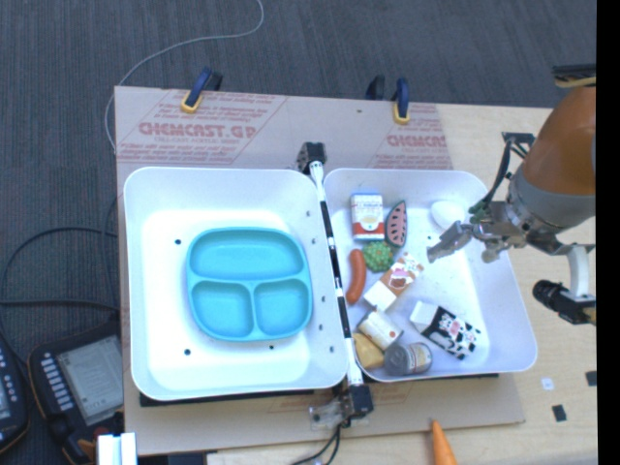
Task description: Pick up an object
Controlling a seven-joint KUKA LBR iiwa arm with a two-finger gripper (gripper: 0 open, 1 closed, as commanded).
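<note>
My gripper (pixel 463 248) hangs open over the right part of the right bin (pixel 504 303), with nothing between its fingers. Its left finger (pixel 443 243) points toward a white rounded object (pixel 445 211) just beyond it. Toys lie to its left in the bin: a small red-and-white carton (pixel 366 213), a watermelon slice (pixel 395 223), a green broccoli (pixel 378 256), a red sausage (pixel 356 275) and a small printed box (pixel 401 275). Nearer the front are a white cube (pixel 380 296), a white block (pixel 423 312), a cow-patterned carton (pixel 455 335), a can (pixel 409 358) and a bread piece (pixel 369 353).
The left bin (pixel 155 221) holds a blue divided plate (pixel 250 284). A black-and-white bar (pixel 329 250) runs along the seam between the bins. Blue clamps (pixel 199 87) (pixel 401 100) hold the board at the back. The orange-banded arm (pixel 567 153) enters from the right.
</note>
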